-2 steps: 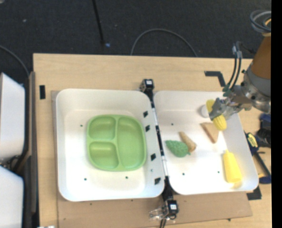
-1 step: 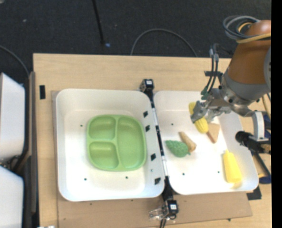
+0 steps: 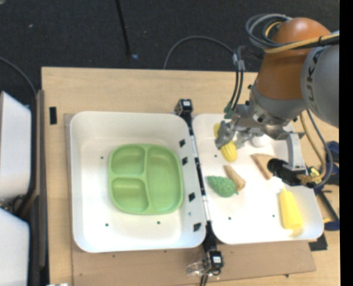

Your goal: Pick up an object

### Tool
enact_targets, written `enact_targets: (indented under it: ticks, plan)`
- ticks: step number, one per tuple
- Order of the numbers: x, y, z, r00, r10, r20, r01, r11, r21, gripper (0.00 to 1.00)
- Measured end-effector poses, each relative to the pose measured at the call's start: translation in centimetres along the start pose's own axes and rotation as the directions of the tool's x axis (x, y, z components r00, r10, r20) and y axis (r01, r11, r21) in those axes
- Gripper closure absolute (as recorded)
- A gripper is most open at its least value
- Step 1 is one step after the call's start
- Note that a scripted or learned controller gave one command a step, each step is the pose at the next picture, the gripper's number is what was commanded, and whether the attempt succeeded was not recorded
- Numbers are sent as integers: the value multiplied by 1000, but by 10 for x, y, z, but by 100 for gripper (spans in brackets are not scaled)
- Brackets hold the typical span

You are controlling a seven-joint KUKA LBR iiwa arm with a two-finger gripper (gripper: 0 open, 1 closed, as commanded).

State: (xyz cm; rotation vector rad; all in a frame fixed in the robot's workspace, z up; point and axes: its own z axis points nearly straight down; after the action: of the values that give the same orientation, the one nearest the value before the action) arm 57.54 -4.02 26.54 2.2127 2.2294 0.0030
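Looking down on the bench (image 3: 57,88), we see two white bins side by side. Our left bin (image 3: 87,219) holds a green divided tray (image 3: 145,179). Our right bin (image 3: 247,228) holds a green leafy piece (image 3: 222,186), a tan wedge (image 3: 235,177) touching it, another tan piece (image 3: 261,164) and a yellow block (image 3: 290,209) near the front corner. Our gripper (image 3: 228,140) hangs low over the right bin's back part, with a yellow corn cob (image 3: 228,152) just beneath its tip. We cannot tell whether the fingers are open or closed, nor whether they grip the cob.
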Motion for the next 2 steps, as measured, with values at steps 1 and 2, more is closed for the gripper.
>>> enact_targets:
  ticks: [1,2]
  plan:
    - [54,1,19,1000,1,1,-1,1000,3,100]
    - [101,17,28,1000,2,1,-2,1000,0,100]
